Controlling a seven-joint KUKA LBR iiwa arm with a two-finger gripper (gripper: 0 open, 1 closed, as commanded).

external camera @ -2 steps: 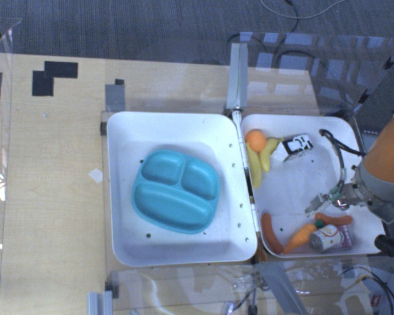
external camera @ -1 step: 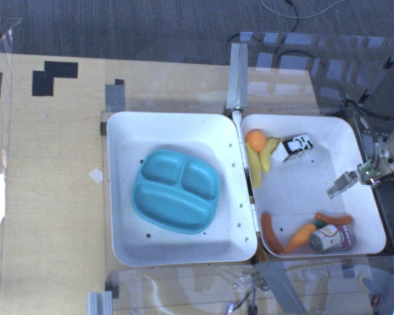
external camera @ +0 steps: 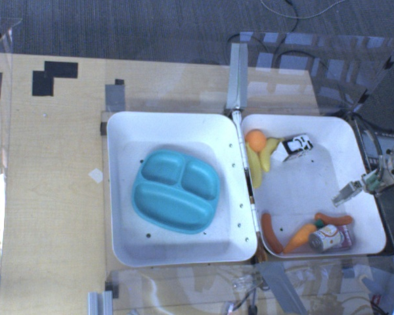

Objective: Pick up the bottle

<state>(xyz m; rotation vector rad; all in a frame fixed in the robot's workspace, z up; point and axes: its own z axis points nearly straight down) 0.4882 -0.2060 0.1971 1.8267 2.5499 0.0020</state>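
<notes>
The bottle (external camera: pixel 331 239) is small, with a pale purple label and a green cap, and lies on its side in the near right corner of the right bin (external camera: pixel 328 169). An orange carrot (external camera: pixel 298 237) touches its left end and a red-orange sausage (external camera: pixel 335 219) lies just behind it. My gripper (external camera: pixel 348 192) reaches in over the bin's right rim, above and slightly right of the bottle, apart from it. Nothing shows held in it.
In the right bin there are also an orange ball (external camera: pixel 255 139), a yellow banana (external camera: pixel 261 157), a black-and-white toy (external camera: pixel 296 146) and a red sausage (external camera: pixel 268 231). The left bin (external camera: pixel 121 176) holds a blue divided plate (external camera: pixel 176 190). The right bin's middle floor is bare.
</notes>
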